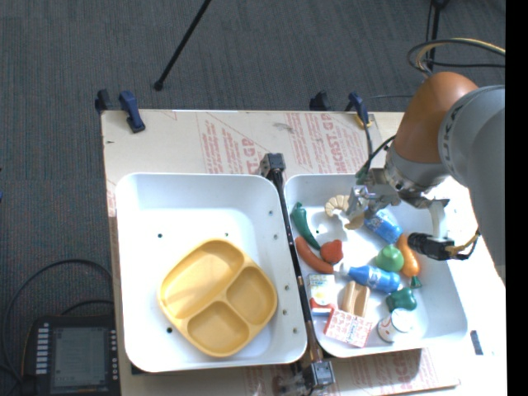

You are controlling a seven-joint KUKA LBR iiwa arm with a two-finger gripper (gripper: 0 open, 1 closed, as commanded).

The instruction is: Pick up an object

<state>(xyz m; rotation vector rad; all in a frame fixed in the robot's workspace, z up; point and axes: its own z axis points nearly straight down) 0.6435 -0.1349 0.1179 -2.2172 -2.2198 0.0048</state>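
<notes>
Nearest the camera, the glossy yellow divided tray (219, 296) lies alone in the left bin (140, 196). Crowded smooth plastic toy foods (363, 277) fill the right bin (450, 304); the jaws (363, 200), whose state cannot be told, sit low among them, so a slippery neighbour could deflect the grasp.

Dark grey ribbed carpet (247, 40) surrounding a pale board benchtop (223, 139) printed with red lettering, blue clamps (132, 110) at its far edge, a thin black stand leg (186, 35) crossing the floor, and a black screened console (78, 353) with cables at lower left.
</notes>
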